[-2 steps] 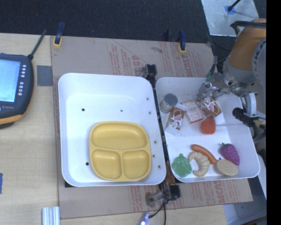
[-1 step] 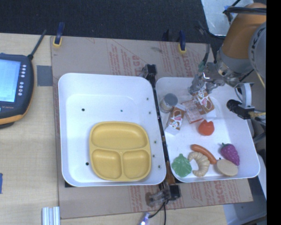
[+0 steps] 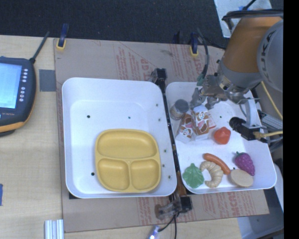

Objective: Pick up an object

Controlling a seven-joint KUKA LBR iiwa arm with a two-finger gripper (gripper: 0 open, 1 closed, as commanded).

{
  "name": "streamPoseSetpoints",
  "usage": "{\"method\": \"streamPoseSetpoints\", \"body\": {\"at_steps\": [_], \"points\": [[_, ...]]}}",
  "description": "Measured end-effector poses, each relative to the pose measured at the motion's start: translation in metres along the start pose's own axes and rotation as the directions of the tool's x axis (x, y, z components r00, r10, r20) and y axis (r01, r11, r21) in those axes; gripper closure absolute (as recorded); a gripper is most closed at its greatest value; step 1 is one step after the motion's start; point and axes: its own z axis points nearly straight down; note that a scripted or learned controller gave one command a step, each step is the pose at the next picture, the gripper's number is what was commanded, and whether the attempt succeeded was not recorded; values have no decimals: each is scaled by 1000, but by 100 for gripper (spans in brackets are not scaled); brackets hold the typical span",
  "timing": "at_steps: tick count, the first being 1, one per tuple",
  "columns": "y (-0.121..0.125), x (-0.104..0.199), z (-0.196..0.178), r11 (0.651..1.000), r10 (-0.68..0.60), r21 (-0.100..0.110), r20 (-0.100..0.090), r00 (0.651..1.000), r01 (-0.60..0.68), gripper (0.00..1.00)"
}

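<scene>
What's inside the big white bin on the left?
The left bin holds one thing: a yellow tray with three sections, lying flat near the front. A few small dark dots mark the bin floor. Whatever is under the tray is covered, so I can't tell.

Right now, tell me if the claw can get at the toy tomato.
Probably yes. The claw hangs over the right bin, and the toy tomato lies close below it with nothing on top; only the snack packet sits alongside.
</scene>
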Motion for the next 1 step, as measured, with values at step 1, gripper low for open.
{"method": "streamPoseSetpoints", "body": {"at_steps": [1], "points": [[-55,29,-40,1000,0,1,0,1000,0,100]]}}
